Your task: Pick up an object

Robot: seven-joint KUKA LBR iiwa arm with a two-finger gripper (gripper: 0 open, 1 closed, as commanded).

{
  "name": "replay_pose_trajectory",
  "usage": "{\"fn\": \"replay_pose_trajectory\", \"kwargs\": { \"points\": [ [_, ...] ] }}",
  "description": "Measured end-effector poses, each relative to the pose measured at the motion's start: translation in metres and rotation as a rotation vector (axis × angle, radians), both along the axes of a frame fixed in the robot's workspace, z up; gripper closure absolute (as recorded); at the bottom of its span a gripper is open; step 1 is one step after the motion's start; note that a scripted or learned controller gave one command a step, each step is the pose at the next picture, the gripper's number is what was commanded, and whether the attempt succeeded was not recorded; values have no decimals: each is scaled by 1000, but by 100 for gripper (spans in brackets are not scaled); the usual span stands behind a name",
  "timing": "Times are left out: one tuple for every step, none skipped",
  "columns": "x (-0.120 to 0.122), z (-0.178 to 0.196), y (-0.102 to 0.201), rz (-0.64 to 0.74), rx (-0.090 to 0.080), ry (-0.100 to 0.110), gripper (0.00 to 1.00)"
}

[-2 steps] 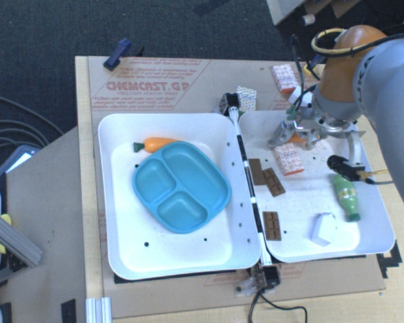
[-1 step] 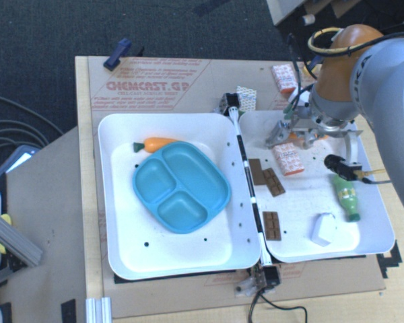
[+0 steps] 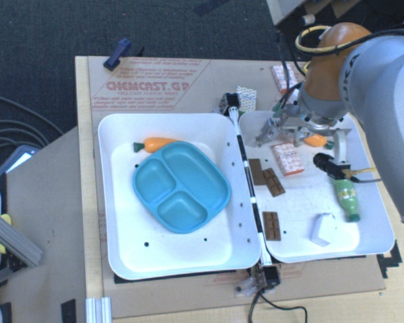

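Observation:
My gripper [image 3: 293, 130] hangs over the far part of the right bin [image 3: 303, 204], under the grey wrist and orange band. Just in front of it lies a small red-and-white packet [image 3: 288, 159]. A small orange thing [image 3: 316, 140] sits right beside the gripper, partly hidden by it. Further forward in that bin are a green bottle [image 3: 347, 200], a white block [image 3: 322, 229] and three brown bars [image 3: 272, 182] along the left wall. Nothing shows held in the gripper.
The left bin [image 3: 109, 180] holds a blue compartment tray [image 3: 180, 186] and an orange carrot [image 3: 159, 143] at the tray's far edge. Behind the bins, on the cardboard, lie a blue clip [image 3: 116, 54] and small packets [image 3: 246, 99].

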State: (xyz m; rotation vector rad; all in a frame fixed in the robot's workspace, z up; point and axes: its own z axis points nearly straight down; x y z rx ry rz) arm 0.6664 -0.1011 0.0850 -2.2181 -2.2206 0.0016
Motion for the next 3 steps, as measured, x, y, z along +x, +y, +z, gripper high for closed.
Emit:
{"fn": "replay_pose_trajectory", "kwargs": {
  "points": [
    [-10, 0, -16, -2, -1, 1, 0],
    [-3, -2, -29, -4, 7, 17, 0],
    [-2, 9, -30, -3, 2, 9, 100]
  ]
}}
